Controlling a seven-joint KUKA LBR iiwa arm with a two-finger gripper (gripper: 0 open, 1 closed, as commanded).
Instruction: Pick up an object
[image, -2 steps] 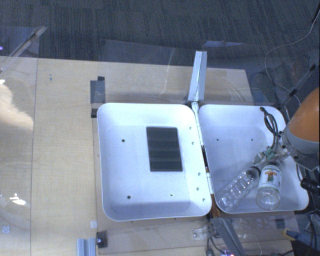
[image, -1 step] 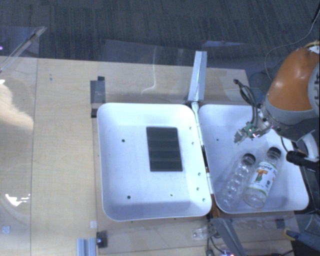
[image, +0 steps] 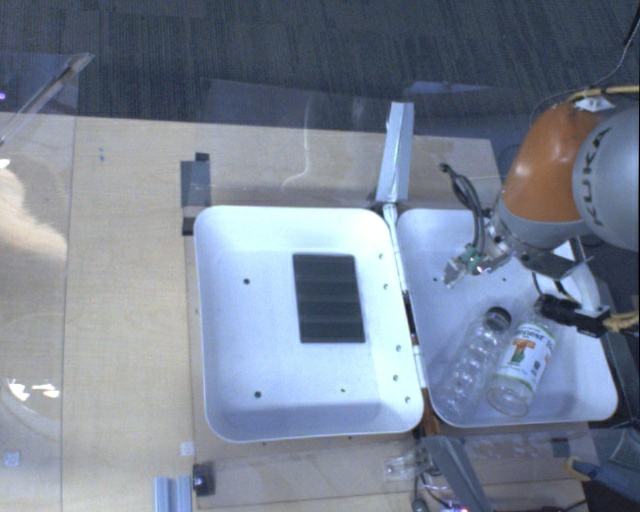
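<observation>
**benchwatcher:** ok so what's in the right bin (image: 600, 395)? I count two things lying near its front right corner.

**kuka_nerd:** yep. A clear plastic bottle (image: 470, 362), on its side, dark cap pointing toward the back. Touching it on the right is a jar (image: 521, 367) with a white label, also on its side, lying roughly parallel to the bottle. The label has an orange-red mark and some green on it, but the text is too small to read.

**benchwatcher:** any writing elsewhere?

**kuka_nerd:** part of the KUKA lettering on the grey arm (image: 610, 190), right beside the orange band. That's it.

**benchwatcher:** and the arm pose?

**kuka_nerd:** comes in from the right, big orange joint hanging over the back right of that bin. The gripper (image: 470, 262) sits over the bin's back half, apart from both items, nothing seen in it. Open or closed, honestly can't tell.

**benchwatcher:** left bin (image: 230, 330)?

**kuka_nerd:** just a dark rectangular block (image: 328, 298) lying flat near the middle.
</observation>
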